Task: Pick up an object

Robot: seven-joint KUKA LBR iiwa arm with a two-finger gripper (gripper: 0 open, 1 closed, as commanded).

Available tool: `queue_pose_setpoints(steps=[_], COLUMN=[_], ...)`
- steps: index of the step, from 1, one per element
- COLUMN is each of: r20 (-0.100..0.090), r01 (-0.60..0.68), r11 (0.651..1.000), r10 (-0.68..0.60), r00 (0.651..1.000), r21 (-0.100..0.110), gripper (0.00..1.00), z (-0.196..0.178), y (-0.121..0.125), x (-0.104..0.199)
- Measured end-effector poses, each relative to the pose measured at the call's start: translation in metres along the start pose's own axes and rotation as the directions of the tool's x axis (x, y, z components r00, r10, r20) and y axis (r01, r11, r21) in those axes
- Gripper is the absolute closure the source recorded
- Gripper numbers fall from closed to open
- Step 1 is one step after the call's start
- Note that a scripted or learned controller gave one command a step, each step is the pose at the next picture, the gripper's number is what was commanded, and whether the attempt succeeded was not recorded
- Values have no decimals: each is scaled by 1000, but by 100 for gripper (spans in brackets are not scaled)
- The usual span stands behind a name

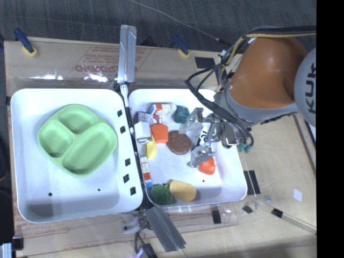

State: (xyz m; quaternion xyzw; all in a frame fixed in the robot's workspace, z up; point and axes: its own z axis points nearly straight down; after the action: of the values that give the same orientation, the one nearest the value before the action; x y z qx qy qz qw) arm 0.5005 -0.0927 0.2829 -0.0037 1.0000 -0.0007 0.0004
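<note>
On the bench, the right bin (231, 184) held clutter. Our tool (200, 156) hung just above the small orange piece (207, 167); its spread we couldn't tell. We judged the piece light, smooth, best pinched across its middle.

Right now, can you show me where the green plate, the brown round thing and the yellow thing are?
green plate (78, 138): camera view, on the ridge between its compartments.
brown round thing (179, 142): camera view, middle of its top face.
yellow thing (183, 190): camera view, middle of its rounded body.
</note>
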Motion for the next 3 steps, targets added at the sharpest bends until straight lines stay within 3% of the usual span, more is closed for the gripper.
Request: queue_pose_setpoints(steps=[1, 2, 3], r20=[-12, 3, 7], r01=[2, -325, -387], r11=[1000, 946, 922], r10=[-2, 325, 388], r00=[1000, 946, 922], r21=[-4, -1, -3], gripper=[0, 0, 0], z=[133, 181, 186], y=[-16, -68, -16], x=[-23, -60, -53])
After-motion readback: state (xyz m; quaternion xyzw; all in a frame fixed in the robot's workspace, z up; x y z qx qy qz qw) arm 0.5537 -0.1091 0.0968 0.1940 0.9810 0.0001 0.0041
